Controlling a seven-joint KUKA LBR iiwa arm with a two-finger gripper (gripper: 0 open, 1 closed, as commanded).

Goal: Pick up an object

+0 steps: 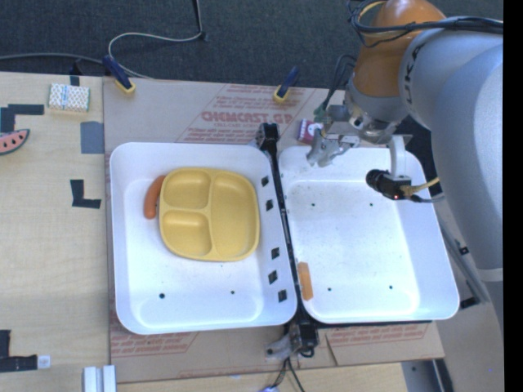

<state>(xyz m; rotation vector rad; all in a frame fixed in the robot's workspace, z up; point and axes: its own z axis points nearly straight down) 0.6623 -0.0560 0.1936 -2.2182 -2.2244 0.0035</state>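
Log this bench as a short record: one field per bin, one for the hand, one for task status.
left bin: yellow divided plate; orange carrot-like piece against the plate's left edge
right bin: small orange piece at its left wall, near the front
hand: over the right bin's back-left corner, nothing seen held
task status: no object picked up yet

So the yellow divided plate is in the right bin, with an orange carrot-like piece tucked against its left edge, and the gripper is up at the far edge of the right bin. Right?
Not quite: the camera view shows the yellow divided plate in the left bin, not the right bin. The rest holds: the orange carrot-like piece lies against the plate's left edge, and the gripper is at the right bin's far edge.
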